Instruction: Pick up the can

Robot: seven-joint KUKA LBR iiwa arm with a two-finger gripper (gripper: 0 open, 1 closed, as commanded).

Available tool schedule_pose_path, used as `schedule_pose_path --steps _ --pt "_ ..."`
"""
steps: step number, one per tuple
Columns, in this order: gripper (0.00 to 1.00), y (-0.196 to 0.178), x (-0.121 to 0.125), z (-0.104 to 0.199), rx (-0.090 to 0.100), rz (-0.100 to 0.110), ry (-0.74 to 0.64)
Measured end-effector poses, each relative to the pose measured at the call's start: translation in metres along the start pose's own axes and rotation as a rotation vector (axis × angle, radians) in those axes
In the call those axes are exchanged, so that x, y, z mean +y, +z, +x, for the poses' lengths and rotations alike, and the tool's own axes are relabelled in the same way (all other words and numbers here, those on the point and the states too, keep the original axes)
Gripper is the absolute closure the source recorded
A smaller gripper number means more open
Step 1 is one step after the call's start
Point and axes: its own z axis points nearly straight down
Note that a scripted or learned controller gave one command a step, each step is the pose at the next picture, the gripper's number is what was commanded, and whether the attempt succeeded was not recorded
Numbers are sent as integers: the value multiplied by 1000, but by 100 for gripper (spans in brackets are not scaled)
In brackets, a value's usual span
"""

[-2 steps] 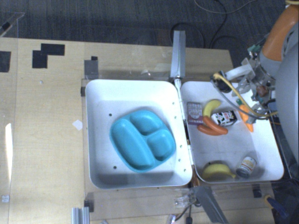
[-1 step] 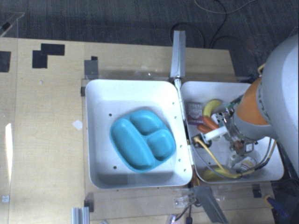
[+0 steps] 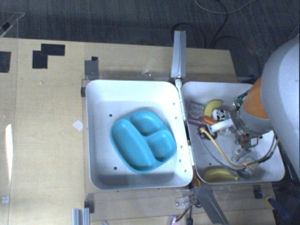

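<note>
The end effector point(image 3: 241, 146), its grip state impossible to tell, hangs in the right bin point(image 3: 276, 172); the can point(image 3: 197, 110) seems to lie to its upper left, so it should centre over it before descending

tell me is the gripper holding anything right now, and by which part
It cannot be told. The gripper hangs low in the right bin among the clutter, but the view shows nothing clearly between its fingers.
</note>
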Motion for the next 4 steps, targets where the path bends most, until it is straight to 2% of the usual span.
schedule_pose_path --steps 1,2,3,4 --pt "0 1 28 14 0 -2 -2" --pt "0 1 28 14 0 -3 -2" --pt "0 1 35 116 -44 12 0" --pt "0 -71 -11 100 -5 1 -2"
